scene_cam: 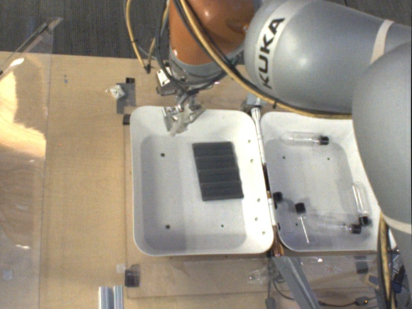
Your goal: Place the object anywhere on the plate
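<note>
A wooden counter (77, 192) carries two shallow white bins side by side. A dark ribbed rectangular plate (218, 170) lies flat in the left bin (148, 192). The claw (180, 117) hangs over that bin's far edge, fingers narrow, nothing visibly between them. Clear syringes (308, 139) with black tips lie in the right bin (283, 237).

The plate (219, 170) I am to fill is a dark, ribbed rectangular slab lying flat on the floor of the left bin (151, 192), slightly right of its middle and turned a little off square. The objects are clear syringes with black caps in the right bin (277, 166): one (308, 139) lies near the far wall, another (358, 201) along the right side, one (331, 223) near the front.
</note>
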{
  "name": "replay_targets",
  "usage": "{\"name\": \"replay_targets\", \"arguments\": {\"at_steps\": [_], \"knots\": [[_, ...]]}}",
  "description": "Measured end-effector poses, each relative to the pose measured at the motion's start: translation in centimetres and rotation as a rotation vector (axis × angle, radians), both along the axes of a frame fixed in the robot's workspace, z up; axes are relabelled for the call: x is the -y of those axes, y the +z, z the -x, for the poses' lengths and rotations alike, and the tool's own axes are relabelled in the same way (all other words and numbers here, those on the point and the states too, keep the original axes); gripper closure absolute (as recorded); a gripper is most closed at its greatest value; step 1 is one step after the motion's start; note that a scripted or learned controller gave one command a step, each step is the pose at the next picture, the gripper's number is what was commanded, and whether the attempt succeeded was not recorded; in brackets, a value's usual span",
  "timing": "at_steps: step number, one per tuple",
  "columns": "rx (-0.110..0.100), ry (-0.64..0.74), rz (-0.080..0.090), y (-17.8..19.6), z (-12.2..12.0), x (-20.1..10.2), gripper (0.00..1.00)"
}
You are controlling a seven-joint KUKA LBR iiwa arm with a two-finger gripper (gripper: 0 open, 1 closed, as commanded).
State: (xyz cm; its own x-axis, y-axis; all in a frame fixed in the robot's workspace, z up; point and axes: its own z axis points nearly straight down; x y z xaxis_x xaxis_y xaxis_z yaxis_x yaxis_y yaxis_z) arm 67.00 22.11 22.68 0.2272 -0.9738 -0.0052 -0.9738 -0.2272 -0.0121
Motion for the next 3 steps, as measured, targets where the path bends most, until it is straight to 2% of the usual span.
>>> {"name": "replay_targets", "arguments": {"at_steps": [1,2,3], "knots": [[-0.006,-0.535,-0.003,-4.6,0.1,-1.6,1.0],[0.0,0.079,0.001,-13.6,-0.1,3.2,1.0],[-0.001,0.525,0.005,-10.4,0.1,-1.5,1.0]]}}
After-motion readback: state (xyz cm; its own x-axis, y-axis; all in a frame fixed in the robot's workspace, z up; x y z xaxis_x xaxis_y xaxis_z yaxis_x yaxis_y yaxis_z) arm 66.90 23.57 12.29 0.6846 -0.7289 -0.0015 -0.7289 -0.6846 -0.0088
